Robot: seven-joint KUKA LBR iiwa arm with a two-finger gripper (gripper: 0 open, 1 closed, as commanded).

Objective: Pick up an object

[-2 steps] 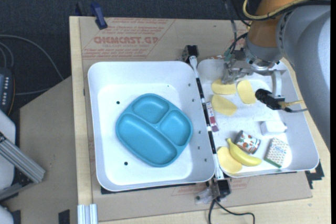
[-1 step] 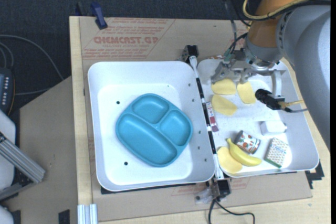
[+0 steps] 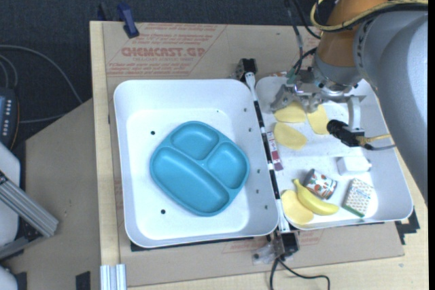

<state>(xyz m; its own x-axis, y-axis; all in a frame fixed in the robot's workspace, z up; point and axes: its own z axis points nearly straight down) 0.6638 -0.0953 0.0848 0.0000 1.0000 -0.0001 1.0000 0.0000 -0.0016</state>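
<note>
Bench: two white bins (image 3: pixel 136 146); one blue divided plate (image 3: pixel 198 167) left; one banana (image 3: pixel 318 201), three pale chips (image 3: pixel 291 136) right; fingers' (image 3: pixel 304 100) state unclear.

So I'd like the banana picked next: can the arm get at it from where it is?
Probably yes: the banana lies uncovered near the right bin's front edge, though a small can touches it.

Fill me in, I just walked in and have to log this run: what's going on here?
A grey robot arm reaches in from the right, with its gripper low over the back of the right bin, just above some pale yellow chips. Nothing can be seen held. Nearer the front of that bin lie a banana, a small can, a white block and a patterned packet. The left bin holds a blue divided plate, untouched.
</note>
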